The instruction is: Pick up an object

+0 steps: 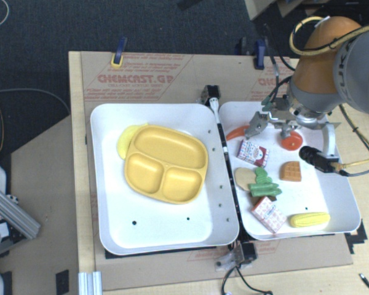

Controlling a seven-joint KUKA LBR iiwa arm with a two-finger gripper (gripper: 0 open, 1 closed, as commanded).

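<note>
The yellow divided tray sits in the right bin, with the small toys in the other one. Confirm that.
Wrong bin. The camera view shows the yellow divided tray in the left bin; the small toys lie in the right bin.

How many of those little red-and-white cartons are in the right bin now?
2. One carton lies near the bin's left wall, just below the gripper; the other carton lies near the front edge, beside the corn cob.

Red lettering reading "CHEMCAST G.P" runs across the brown paper sheet covering the desk, just behind the left white bin. Smaller red lines below it are too fine to read.
</note>
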